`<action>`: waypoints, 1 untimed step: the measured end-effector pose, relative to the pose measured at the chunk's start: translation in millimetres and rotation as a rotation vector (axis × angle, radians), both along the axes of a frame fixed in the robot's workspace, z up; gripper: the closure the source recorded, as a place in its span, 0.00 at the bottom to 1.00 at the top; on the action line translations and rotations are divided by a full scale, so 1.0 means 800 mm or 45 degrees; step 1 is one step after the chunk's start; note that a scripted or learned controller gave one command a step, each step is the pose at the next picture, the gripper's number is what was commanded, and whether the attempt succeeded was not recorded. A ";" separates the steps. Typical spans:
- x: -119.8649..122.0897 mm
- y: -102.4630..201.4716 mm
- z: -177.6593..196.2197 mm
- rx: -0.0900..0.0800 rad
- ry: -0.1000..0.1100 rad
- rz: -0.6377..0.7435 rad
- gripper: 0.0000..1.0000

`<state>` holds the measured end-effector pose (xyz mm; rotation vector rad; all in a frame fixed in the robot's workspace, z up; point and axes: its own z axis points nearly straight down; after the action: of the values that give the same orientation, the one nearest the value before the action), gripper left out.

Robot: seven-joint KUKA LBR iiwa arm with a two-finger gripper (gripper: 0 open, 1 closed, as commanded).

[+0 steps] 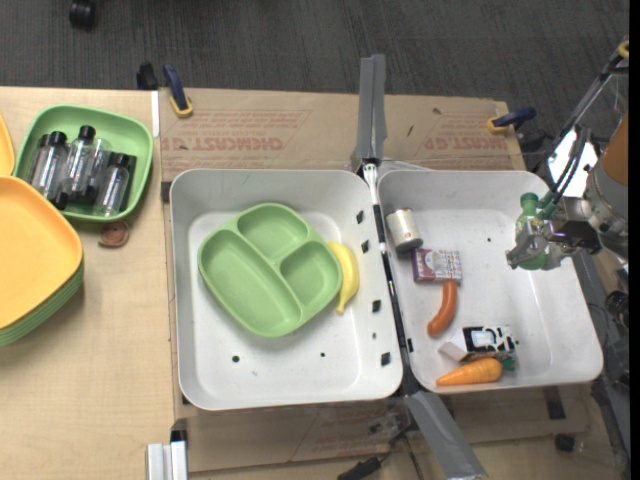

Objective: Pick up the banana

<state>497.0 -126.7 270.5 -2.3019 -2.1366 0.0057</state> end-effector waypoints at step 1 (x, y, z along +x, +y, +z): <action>-0.002 0.039 -0.211 0.001 -0.005 -0.336 1.00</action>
<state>495.2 -95.2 101.7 -2.5643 -1.8159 -0.0003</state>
